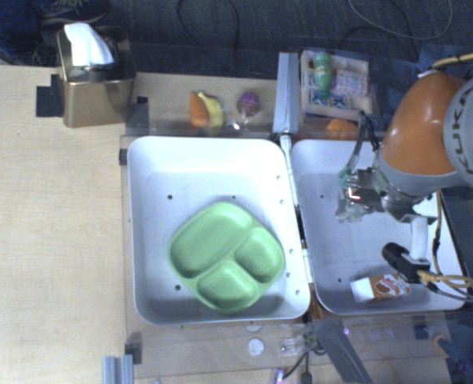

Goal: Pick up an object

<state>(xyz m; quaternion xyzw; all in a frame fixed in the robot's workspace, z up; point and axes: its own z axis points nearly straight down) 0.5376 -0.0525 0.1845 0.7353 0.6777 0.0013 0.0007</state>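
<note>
Lying in right bin, tube, apart from the arm.

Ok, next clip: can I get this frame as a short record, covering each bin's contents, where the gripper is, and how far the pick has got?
left bin: one green divided plate, three compartments, lying flat toward the near right corner
right bin: one small white tube with an orange-brown label, lying by the near wall
gripper: over the right bin's middle, apart from the tube
pick status: not yet done; both objects lie in their bins
behind the bins: toy fruit on the bench
</note>
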